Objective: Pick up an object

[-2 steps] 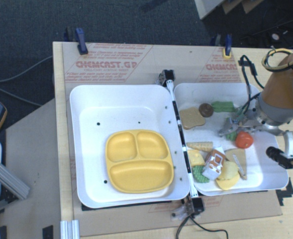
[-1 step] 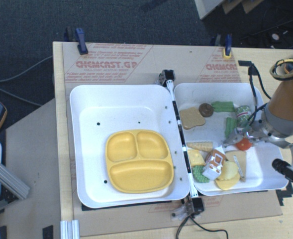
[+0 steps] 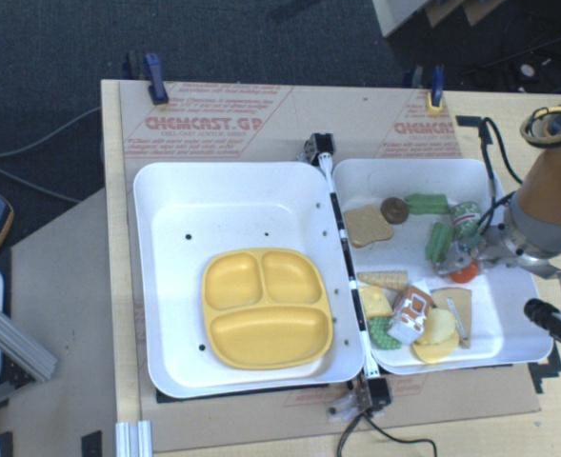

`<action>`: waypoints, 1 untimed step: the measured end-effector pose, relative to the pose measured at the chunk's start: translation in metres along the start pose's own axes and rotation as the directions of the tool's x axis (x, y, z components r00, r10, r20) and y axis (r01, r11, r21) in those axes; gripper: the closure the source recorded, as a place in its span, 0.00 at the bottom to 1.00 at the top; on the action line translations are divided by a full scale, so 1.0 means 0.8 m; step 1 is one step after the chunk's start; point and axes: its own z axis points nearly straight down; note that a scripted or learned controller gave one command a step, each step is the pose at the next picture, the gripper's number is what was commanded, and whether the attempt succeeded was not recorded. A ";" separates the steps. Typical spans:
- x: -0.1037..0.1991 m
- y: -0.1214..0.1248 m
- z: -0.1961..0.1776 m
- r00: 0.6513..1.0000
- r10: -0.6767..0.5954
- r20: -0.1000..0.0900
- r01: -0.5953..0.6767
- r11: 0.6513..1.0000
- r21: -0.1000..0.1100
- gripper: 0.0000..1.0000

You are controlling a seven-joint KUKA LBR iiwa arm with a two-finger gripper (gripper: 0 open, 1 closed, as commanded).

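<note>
Camera view looks down on a wooden bench (image 3: 128, 255) carrying two shallow white plastic bins side by side. The left bin (image 3: 166, 208) holds a yellow three-compartment plastic tray (image 3: 266, 307), lying flat toward its near edge. The right bin (image 3: 518, 346) is crowded with toy food: a tan bread-slice shape (image 3: 366, 225) near its far-left corner with a round brown cookie-like disc (image 3: 394, 209) just beside it, a long green vegetable piece (image 3: 425, 203) along the far edge, a second green piece (image 3: 438, 240) slanting below it, and a small red piece (image 3: 463, 274) close under the wrist. Toward the near edge sit a flat cracker-coloured rectangle (image 3: 383, 280), a yellow cheese-like wedge (image 3: 374, 303), a small orange-and-white carton (image 3: 410, 314), a pale yellow rounded piece (image 3: 438, 336) and a tan slice (image 3: 457, 305), all bunched and touching.

From where I stand, the grey arm with its orange band (image 3: 551, 193) comes in over the right bin's right edge and bends down, its wrist low over the middle of that bin. The gripper (image 3: 463, 248) sits among the green and red pieces, partly hidden by cabling, and I cannot tell how it stands or whether it has hold of anything.
</note>
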 end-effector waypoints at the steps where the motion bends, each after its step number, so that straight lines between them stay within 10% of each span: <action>1: 0.091 0.002 0.010 1.000 0.002 0.019 -0.002 1.000 -0.012 1.00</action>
